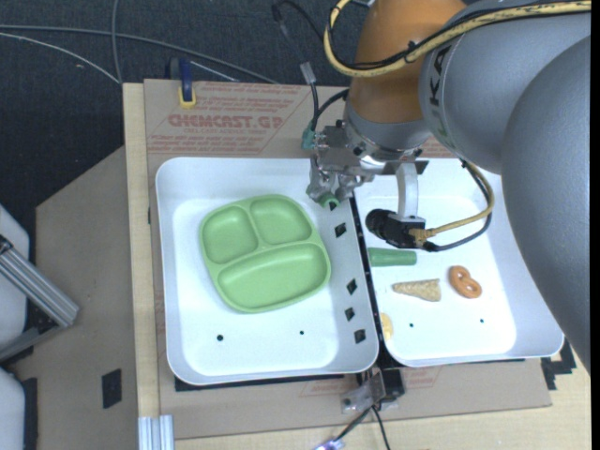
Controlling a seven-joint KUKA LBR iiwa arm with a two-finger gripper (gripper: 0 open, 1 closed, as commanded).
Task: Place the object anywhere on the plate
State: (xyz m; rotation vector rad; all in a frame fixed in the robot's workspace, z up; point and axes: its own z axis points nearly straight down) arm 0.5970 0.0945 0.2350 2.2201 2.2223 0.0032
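A light green divided plate (pixel 265 252) lies in the left bin (pixel 187 336). In the right bin (pixel 487 331) lie a green stick (pixel 392 259), a tan wedge (pixel 418 290) and an orange pretzel-shaped piece (pixel 464 282). My gripper (pixel 328 187) hangs over the rim between the two bins, just past the plate's far right corner. A small green bit shows at its tip; whether that is a held object is unclear.
A small yellow piece (pixel 386 324) rests by the right bin's near left wall. A black part with a yellow cable (pixel 394 228) hangs below the wrist over the right bin. The big grey arm covers the right bin's far side.
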